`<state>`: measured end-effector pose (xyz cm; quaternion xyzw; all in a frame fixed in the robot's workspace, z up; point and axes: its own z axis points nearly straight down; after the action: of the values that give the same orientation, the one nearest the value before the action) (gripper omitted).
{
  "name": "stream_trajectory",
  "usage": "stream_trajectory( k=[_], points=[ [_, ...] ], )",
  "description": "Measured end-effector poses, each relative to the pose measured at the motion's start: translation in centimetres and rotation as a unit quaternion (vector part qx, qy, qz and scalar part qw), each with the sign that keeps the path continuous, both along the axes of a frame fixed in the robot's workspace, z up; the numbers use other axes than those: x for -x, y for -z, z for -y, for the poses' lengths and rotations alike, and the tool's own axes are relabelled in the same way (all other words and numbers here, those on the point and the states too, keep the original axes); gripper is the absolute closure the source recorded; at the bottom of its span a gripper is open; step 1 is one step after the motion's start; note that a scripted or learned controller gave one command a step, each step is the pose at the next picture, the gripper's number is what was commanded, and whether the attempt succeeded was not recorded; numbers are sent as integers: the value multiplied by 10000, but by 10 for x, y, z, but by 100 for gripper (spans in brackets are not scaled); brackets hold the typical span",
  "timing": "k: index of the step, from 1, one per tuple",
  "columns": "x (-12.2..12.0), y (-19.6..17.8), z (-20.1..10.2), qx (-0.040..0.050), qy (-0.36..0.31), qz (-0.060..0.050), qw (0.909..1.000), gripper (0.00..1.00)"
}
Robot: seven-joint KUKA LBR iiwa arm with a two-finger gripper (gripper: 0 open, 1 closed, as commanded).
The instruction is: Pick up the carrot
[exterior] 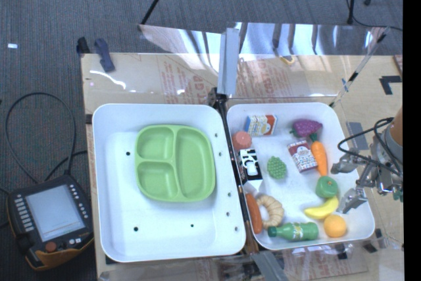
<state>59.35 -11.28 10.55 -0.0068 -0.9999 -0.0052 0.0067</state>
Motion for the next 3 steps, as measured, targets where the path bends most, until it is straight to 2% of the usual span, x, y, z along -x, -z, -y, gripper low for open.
stream_trajectory(
  k=[1, 2, 3],
  points=[
    [-37, 4, -1, 66, 70, 139, 9999, 0],
    [-34, 13, -9, 46, -36, 84, 9999, 0],
    [55, 12, 40, 15, -227, -31, 9997, 0]
  ],
)
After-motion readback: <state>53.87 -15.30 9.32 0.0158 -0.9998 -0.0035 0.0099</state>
